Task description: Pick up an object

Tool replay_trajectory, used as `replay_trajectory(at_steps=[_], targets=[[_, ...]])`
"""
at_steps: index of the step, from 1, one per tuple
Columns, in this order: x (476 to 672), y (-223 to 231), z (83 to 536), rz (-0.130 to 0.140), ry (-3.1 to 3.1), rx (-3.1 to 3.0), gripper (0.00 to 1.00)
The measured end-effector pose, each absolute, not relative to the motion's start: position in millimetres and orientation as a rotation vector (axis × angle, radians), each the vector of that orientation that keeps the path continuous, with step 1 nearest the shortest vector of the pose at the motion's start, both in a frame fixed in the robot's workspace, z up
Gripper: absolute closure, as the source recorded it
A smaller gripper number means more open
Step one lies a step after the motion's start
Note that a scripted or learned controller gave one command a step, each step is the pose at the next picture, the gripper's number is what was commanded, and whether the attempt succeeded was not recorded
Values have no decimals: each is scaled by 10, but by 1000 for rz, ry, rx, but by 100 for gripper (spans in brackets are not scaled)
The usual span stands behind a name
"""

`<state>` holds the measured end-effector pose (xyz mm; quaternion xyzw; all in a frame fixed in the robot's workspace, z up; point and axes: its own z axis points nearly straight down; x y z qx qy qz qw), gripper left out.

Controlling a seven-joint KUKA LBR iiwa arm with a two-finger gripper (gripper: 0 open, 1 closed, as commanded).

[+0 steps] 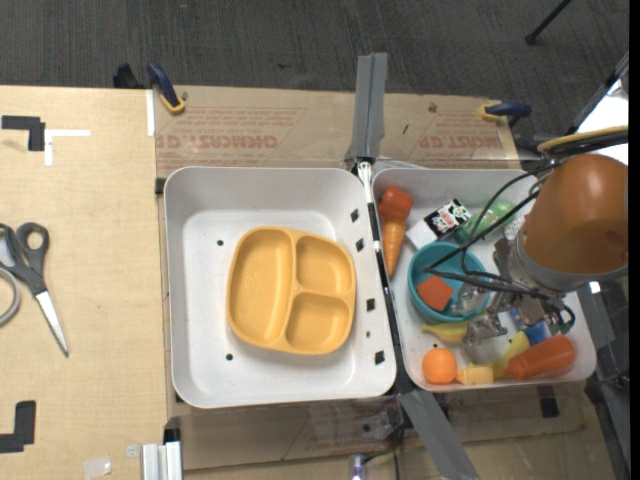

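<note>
Reaching into the right white plastic bin (585,373), gripper (488,330) hovers just right of the round teal bowl (440,293). Finger state: cannot tell. Nearest candidate, a small orange ball (438,366), lies below-left of the gripper; a red-orange cylinder (541,358) lies below-right, long axis roughly horizontal.

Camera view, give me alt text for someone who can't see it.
A grey robot arm with an orange band reaches into the right white bin, its gripper low among toys beside a teal bowl. The left white bin holds a yellow three-compartment plastic plate; grey-handled scissors lie on the bench.
</note>
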<state>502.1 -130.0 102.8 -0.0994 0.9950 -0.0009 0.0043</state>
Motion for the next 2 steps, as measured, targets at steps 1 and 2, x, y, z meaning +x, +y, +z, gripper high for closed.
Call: replay_trajectory(at_steps=[1,2], targets=[[4941,-1024,965,-2,3130,6,100],[4828,-934,964,-1,3114,262,100]])
